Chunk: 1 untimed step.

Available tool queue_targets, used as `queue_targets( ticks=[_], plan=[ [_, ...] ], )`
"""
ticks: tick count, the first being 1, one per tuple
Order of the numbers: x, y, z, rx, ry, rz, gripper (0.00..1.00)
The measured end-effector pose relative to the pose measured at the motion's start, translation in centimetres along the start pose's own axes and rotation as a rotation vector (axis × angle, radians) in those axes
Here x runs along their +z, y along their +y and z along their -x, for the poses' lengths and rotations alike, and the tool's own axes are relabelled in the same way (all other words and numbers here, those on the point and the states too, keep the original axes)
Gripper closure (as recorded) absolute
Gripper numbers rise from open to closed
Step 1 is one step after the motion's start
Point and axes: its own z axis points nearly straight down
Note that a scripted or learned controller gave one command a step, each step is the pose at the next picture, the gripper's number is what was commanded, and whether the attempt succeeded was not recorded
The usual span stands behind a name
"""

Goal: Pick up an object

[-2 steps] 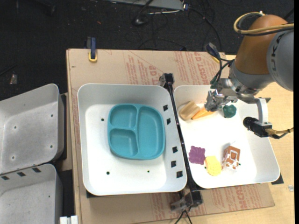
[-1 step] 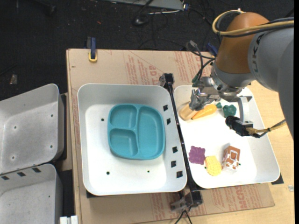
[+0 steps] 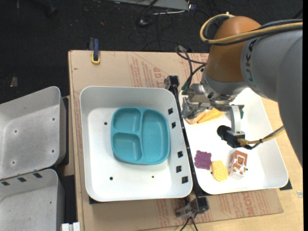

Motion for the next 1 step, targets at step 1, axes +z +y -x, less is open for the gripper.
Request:
queue_targets(
  ticks=[1],
  plan=[
    [-1.05,0.26,-6.16,-0.002,0.0,0.003,1.0]
  ],
)
